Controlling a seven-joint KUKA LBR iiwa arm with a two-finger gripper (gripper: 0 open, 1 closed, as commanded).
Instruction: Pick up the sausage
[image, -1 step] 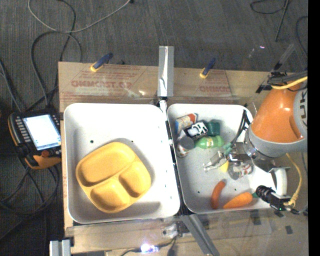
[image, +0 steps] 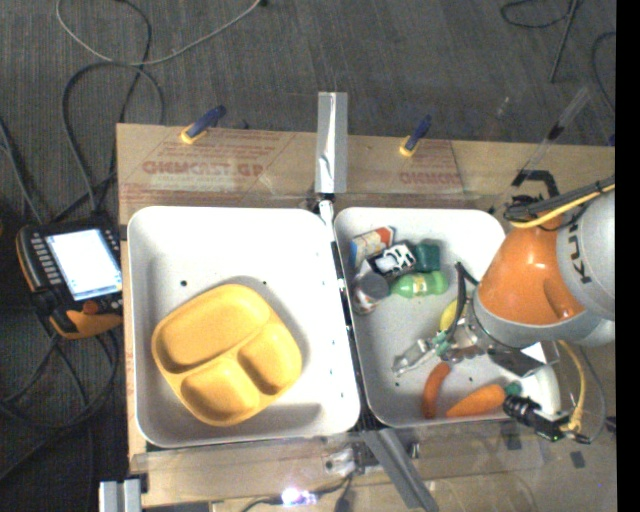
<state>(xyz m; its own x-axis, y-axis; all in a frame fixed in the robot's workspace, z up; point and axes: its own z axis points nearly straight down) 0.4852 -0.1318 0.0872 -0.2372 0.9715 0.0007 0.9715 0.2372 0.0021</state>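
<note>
Hand hangs low in right bin, just above sausage.

Yellow tray, white bins

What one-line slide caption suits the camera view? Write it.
Gripper hovers over the right bin beside a reddish sausage; yellow tray sits in the left bin.

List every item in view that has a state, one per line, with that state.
yellow divided plate: upright in the left bin, compartments bare.
sausage: lying in the right bin, just below the gripper, not lifted.
carrot: lying flat beside the sausage.
green bottle: on its side.
gripper: low over the right bin.
handheld screen: lit.
</note>
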